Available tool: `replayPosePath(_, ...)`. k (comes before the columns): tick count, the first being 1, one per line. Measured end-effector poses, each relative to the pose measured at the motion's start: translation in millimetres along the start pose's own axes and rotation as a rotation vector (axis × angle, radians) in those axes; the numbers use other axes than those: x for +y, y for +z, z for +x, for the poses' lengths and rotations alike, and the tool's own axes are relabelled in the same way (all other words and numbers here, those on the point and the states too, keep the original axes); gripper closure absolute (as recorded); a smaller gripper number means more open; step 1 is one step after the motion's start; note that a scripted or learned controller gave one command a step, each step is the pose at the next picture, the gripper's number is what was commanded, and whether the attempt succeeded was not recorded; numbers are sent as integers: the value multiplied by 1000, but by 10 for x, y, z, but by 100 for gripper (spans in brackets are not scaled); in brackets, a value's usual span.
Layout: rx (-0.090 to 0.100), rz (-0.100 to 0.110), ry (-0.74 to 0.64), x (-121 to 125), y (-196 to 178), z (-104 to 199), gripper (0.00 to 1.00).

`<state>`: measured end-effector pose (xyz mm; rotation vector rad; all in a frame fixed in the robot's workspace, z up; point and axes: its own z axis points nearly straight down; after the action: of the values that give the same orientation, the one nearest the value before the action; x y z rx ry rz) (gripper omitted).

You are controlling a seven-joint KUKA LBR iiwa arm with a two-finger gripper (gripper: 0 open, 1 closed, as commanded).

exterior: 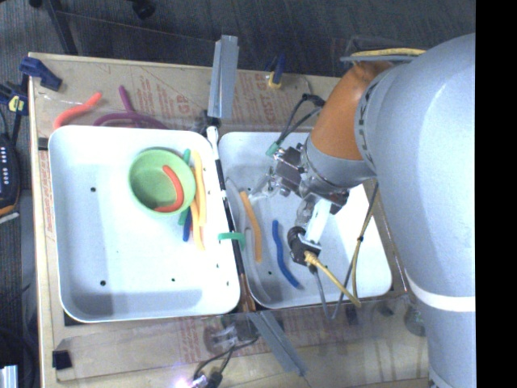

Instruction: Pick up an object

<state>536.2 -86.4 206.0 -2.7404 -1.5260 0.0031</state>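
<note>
Orange and slender, a stick (252,226) is seen lying in the right bin (376,269) beside a curved blue strip (283,259). The gripper (279,180) is placed just beyond them; its state cannot be told. A round green bowl (153,186) is held in the left bin (97,281).

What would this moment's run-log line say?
task: pick object | gripper: over right bin, hold not confirmed | right bin: orange stick, blue strip lying loose | left bin: green bowl

We note an orange stick (251,225) lying flat in the right bin (376,277). A curved blue strip (280,253) lies beside it.
</note>
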Motion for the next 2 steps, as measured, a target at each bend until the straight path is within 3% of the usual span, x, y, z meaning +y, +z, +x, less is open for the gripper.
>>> replayPosePath(1,-1,-1,-139,553,-273,-279,0)
replayPosePath(2,-2,-1,-285,421,1124,-362,0)
